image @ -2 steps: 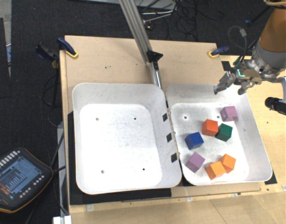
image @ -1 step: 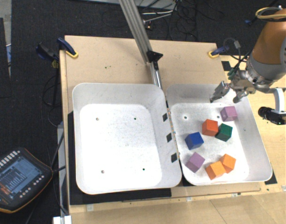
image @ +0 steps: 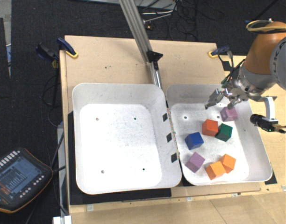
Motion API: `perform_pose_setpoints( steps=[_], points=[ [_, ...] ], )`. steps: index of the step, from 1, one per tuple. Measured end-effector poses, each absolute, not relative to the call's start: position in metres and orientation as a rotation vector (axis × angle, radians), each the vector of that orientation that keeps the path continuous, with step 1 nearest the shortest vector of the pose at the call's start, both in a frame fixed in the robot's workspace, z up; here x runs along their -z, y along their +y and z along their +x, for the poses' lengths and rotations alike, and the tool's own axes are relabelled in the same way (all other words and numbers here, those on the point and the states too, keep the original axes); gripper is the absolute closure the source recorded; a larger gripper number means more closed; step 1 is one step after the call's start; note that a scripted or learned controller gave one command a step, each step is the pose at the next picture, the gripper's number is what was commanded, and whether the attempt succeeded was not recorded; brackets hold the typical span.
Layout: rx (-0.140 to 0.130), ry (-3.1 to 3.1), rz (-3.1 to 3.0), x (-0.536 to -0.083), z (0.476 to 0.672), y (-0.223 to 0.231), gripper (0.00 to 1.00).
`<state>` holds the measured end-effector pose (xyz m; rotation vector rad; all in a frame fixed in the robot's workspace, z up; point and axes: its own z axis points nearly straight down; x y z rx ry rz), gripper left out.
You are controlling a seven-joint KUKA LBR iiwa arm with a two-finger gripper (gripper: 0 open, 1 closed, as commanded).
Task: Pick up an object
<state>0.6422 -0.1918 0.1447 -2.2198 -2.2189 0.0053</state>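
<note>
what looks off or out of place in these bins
Nothing stands out. All the cubes sit inside the right bin, none spilled or damaged: blue cube, green cube, and the rest loosely scattered. The gripper is above a purple cube.

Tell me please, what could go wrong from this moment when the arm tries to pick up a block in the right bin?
1. The gripper hovers by the purple block near the right bin's far wall; the fingers may catch only its edge and push it away.
2. The red block and green block touch, so a grasp there may jam or lift neither.
3. The two orange blocks also sit together, posing the same problem.
</note>
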Motion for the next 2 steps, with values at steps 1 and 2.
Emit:
perform_pose_setpoints(
  steps=[1,2],
  points=[
    [0.007,-2.228,-2.228,-0.1184,0.6449,-0.1921,0.00],
    [0.004,-2.227,-2.226,-0.1250,0.6441,-0.1919,1.00]
  ],
)
